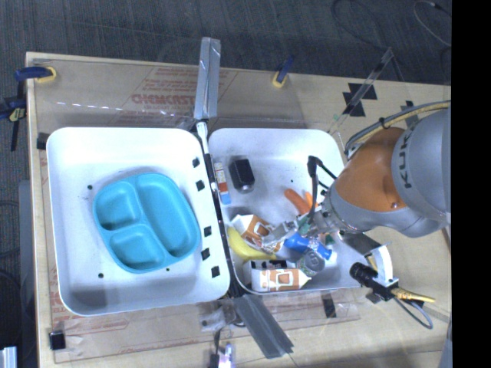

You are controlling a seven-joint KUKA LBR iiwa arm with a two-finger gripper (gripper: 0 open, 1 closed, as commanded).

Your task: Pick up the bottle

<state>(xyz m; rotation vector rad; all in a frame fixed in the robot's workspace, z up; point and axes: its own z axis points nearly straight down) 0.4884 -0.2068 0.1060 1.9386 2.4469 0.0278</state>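
My arm [399, 182], grey with an orange band, reaches in from the right edge of the frame and bends down over the right-hand white bin [268, 140], its gripper [313, 232] lowered among the clutter heaped along the bin's lower edge. I cannot tell how the gripper stands: the wrist and the pile hide it. The bottle [278, 278], white with an orange label, lies on its side against the bin's lower wall, just below and left of the gripper, with a small blue item [298, 244] and a clear rounded piece [313, 263] between them. A yellow banana-like object [239, 245] lies at the pile's left end beside a crumpled printed wrapper [257, 228]. Higher in the bin, a black block [242, 172] sits near the dividing wall, an orange carrot-shaped thing [298, 198] lies toward the centre, and a narrow tube [221, 182] rests along the left wall. In the left-hand white bin [73, 282], a turquoise divided plate [144, 219] lies flat at the middle.
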